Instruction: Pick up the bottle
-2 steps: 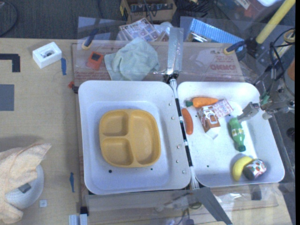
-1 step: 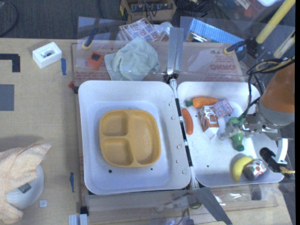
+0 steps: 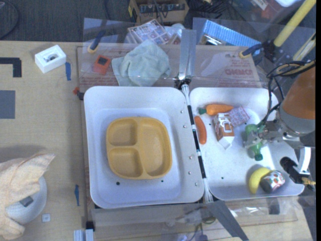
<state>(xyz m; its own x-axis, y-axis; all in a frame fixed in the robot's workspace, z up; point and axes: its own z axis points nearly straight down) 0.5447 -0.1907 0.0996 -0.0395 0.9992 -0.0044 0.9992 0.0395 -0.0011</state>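
Note:
A small green bottle [image 3: 256,145] lies in the right white bin [image 3: 225,185], near its right side. My gripper [image 3: 265,134] hangs from the grey arm with the orange band [image 3: 301,102], right at the bottle's upper end and seemingly touching it. The gripper's body covers part of the bottle, so whether it is gripped is unclear.
The right bin also holds an orange carrot [image 3: 219,108], a second orange piece [image 3: 201,129], a small carton [image 3: 224,126], a pink packet [image 3: 239,115], a yellow lemon [image 3: 257,178] and a can [image 3: 273,181]. A yellow divided plate [image 3: 139,147] sits in the left bin [image 3: 95,134].

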